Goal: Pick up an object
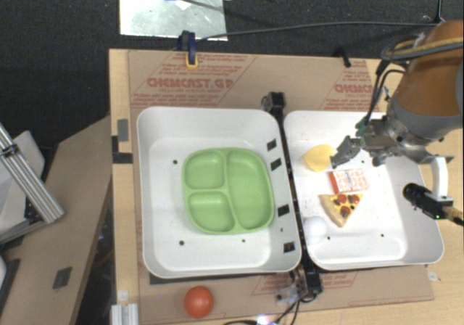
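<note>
1. A grey KUKA arm [431, 91] with an orange band reaches in from the right over 2 shallow white bins of smooth, glossy plastic with rounded corners. The bins sit side by side on a brown cardboard sheet [217, 77] printed in red.
2. The left bin [156, 193] holds 1 pale green plate [228, 189], a rounded rectangle of matte plastic moulded into 3 compartments and lying flat near the bin's middle.
3. The right bin [391, 236] holds 3 small things in its left half: a smooth, rounded yellow piece [317, 158], a flat red-and-white packet [349, 181] with square edges, and a wedge-shaped toy pizza slice [341, 207] with a tan crust and red dots.
4. The yellow piece lies toward the far side. The packet lies just beside it toward the near side, and the pizza slice is just below the packet, close to touching it.
5. The dark metal gripper [346, 153] hangs over the right bin between the yellow piece and the packet's upper edge. Whether it is spread or pressed together cannot be told, and nothing is seen held in it.
6. 1 glossy orange-red ball [198, 301] rests on the bench outside the bins, by the near edge.
</note>
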You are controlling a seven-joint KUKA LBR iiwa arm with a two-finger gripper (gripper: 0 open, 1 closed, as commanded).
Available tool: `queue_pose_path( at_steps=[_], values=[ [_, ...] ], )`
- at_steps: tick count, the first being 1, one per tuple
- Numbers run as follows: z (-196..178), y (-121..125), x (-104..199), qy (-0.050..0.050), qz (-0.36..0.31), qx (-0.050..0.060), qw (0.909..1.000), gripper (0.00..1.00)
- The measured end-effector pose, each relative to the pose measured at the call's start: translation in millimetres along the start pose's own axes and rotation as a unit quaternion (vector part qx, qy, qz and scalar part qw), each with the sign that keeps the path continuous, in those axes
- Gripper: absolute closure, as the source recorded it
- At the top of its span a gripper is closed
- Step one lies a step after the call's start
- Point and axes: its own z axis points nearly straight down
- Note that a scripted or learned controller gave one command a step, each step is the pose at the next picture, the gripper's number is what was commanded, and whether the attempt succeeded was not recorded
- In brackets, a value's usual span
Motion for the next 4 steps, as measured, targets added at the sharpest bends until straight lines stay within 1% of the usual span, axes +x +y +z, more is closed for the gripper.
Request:
queue_pose_path(
  at_steps=[1, 2, 3, 4],
  values=[
    [-5, 2, 0, -0.001, -0.001, -0.005, 1.0, 0.0],
    [37, 5, 0, 0.0, 0.0, -0.003, 1.0, 0.0],
    [99, 2, -3, 0.0, 0.0, -0.003, 1.0, 0.0],
    [144, 5, -5, -0.003, 0.001, -0.008, 1.0, 0.0]
  ],
)
